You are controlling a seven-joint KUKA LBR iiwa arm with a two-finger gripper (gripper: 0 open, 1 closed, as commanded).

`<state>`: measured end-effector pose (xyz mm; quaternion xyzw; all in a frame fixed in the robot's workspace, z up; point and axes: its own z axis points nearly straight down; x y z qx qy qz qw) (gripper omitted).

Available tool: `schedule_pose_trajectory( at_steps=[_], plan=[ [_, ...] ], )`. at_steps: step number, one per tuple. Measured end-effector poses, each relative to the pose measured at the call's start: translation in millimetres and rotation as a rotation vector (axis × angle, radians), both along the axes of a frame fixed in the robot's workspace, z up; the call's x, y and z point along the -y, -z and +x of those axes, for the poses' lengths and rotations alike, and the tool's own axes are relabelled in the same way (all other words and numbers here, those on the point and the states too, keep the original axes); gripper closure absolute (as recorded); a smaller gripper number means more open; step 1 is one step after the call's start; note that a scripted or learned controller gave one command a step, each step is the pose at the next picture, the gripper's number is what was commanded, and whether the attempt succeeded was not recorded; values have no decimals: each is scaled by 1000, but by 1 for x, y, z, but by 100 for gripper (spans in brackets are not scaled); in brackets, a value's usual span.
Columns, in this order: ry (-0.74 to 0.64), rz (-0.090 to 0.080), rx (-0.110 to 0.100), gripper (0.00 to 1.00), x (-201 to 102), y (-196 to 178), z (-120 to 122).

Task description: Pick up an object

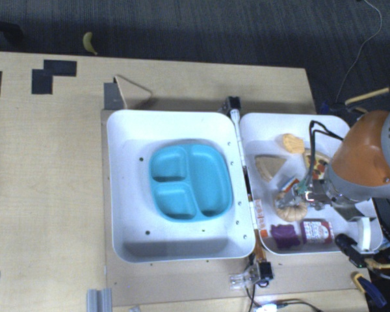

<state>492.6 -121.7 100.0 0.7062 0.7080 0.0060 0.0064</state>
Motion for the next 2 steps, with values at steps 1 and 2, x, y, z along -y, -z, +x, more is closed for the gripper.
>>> schedule_pose_trajectory(
  at_steps=[1, 2],
  plan=[
    [-2, 0, 2, 100, 0, -11, 1],
    [-3, 3, -14, 100, -108, -85, 29]
  ],
)
